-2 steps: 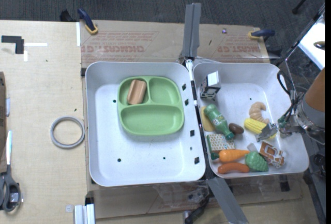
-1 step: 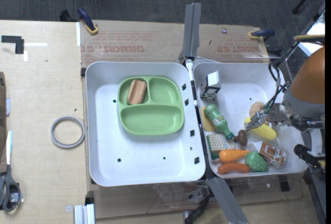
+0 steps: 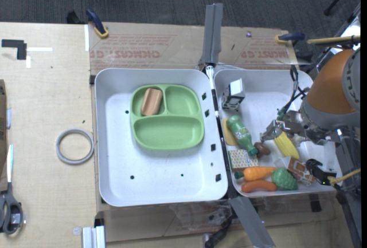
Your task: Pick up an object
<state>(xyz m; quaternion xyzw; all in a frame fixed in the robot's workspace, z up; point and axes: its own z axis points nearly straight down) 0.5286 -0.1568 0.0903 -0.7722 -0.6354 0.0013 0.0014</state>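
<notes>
My gripper [image 3: 279, 129] is low in the right bin [image 3: 261, 83], reaching in from the right under the orange wrist band. A yellow corn cob [image 3: 286, 145] lies directly below and against it; whether it is gripped is unclear. To its left lie a green bottle [image 3: 241, 133] and a small brown piece [image 3: 263, 149]. Along the near wall sit an orange carrot [image 3: 258, 173], a red sausage [image 3: 258, 186], a green broccoli [image 3: 285, 179], a checkered packet [image 3: 241, 158] and a brown packet [image 3: 300, 169]. A small white box [image 3: 235, 92] stands at the back.
The left bin [image 3: 114, 172] holds a green divided plate [image 3: 168, 126] with a tan bread roll [image 3: 151, 101] in its back-left section. On the bench to the left lie a tape ring [image 3: 74, 145] and scissors [image 3: 10, 209]. Blue clamps [image 3: 97, 23] sit behind the bins.
</notes>
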